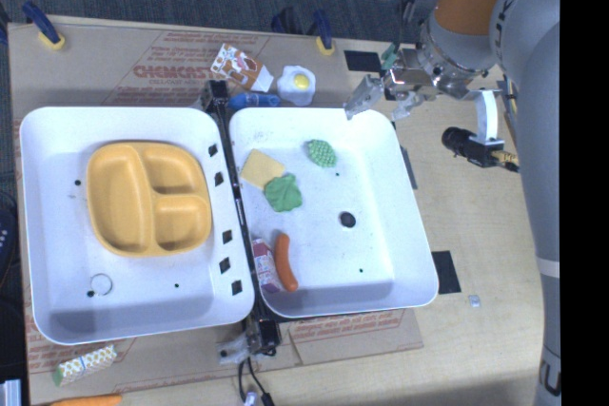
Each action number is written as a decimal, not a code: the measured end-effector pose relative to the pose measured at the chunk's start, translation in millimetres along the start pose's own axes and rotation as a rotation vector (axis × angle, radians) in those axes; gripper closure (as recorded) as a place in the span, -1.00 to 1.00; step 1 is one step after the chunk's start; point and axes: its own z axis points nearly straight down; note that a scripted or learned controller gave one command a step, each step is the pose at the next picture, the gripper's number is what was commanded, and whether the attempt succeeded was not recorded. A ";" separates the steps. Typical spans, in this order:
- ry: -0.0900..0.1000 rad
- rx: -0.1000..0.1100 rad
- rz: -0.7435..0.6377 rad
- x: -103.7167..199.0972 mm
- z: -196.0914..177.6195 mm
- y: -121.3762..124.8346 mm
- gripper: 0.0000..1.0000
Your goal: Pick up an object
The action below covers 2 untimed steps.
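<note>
Five small toy foods lie in the right bin: a yellow cheese, a green leaf, a green ball, a hot dog and a dark red piece just beside it. The left bin holds a yellow tray. The gripper hangs over the far right corner of the right bin, and its two fingers are spread apart with nothing between them.

The green ball is the nearest thing to the gripper and sits well apart from the others. It looks light and bumpy, so it should not slip much, and a pinch across its middle would do. The cheese and the leaf look thin and flat, so fingers may slide over them; they also touch each other. The hot dog is round and smooth and could roll, so grab it across its short side. How soft these toys are is hard to tell from up here.
</note>
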 end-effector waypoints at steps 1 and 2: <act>0.001 0.000 0.070 50.5 175.9 -32.1 -1.00; 0.002 0.002 -0.048 78.0 174.2 -109.6 -1.00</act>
